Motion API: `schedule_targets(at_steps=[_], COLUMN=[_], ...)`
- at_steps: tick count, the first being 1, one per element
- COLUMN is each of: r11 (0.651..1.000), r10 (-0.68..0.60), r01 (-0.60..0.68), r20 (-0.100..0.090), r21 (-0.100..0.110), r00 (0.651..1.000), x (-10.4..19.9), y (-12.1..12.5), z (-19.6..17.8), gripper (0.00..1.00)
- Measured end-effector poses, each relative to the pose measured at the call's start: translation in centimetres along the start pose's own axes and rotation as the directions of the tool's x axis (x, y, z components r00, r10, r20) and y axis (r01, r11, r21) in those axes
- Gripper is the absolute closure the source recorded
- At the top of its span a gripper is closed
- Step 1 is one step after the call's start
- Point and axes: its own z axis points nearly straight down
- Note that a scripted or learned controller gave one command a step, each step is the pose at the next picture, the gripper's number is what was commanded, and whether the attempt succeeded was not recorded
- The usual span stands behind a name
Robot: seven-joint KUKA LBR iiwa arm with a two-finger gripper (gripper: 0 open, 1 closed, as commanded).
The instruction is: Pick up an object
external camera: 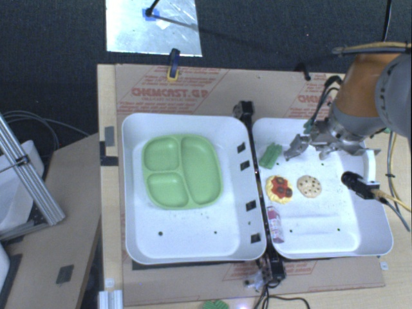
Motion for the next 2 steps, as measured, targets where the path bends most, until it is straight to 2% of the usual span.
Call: schedule_targets(at_steps=[1,2], r11=[1.0,0.999], r10=[0.004,0.014], r01=[-0.004,-0.013], r20=[0.005,0.034], r21=[-0.018,-0.038], r00=[1.0,0.999], x=[-1.2,2.0], y=[-3.7,-6.4], z=[6.0,5.6], gripper=[0.0,0.0])
